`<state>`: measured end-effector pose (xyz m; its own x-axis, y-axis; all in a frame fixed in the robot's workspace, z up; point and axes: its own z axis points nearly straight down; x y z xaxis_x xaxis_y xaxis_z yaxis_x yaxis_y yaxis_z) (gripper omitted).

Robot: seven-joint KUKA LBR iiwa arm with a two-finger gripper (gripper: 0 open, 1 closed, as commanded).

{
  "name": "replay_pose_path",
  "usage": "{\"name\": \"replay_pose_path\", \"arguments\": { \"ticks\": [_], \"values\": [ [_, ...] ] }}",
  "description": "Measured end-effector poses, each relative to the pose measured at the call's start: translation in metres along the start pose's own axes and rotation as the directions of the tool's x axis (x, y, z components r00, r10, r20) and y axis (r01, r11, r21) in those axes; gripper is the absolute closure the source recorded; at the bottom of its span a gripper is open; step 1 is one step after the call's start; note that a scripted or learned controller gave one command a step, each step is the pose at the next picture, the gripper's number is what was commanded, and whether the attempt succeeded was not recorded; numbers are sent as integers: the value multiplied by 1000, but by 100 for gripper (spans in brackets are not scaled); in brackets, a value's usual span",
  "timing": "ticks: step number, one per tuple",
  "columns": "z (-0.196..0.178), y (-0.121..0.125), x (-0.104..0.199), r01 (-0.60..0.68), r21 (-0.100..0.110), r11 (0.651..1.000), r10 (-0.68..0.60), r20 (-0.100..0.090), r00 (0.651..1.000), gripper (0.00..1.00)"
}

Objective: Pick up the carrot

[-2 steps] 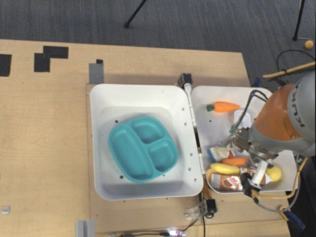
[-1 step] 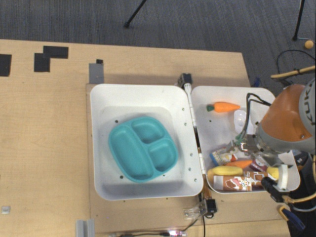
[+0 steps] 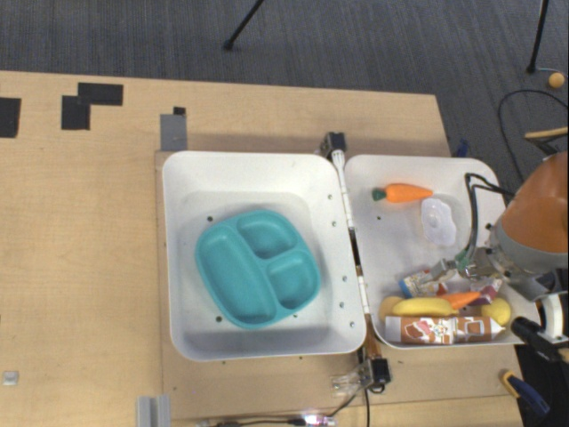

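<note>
While my claw [image 3: 468, 268] hung low in the right bin [image 3: 391, 238], grip state unreadable, the carrot [image 3: 404, 193] lay apart near the far wall.

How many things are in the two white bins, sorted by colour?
Teal: 1, the divided tray
Orange: 1, the carrot
Clear: 1, a small plastic item
Yellow: 1, the banana
Brown and white: 1, the carton
Total: 5 clear ones; the pile beside the gripper is too jumbled to count.
</note>
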<state>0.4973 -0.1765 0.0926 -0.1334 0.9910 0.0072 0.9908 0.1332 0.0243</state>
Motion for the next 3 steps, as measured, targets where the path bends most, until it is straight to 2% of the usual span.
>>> {"name": "replay_pose_path", "arguments": {
  "ticks": [1, 2, 3],
  "values": [
    [0, -1, -15, -164, 6, 986, 164, -15, 986, 0],
    [0, -2, -8, 145, -2, 989, -145, 20, 989, 0],
    [0, -3, -14, 381, 3, 925, -381, 17, 924, 0]
  ]
}}
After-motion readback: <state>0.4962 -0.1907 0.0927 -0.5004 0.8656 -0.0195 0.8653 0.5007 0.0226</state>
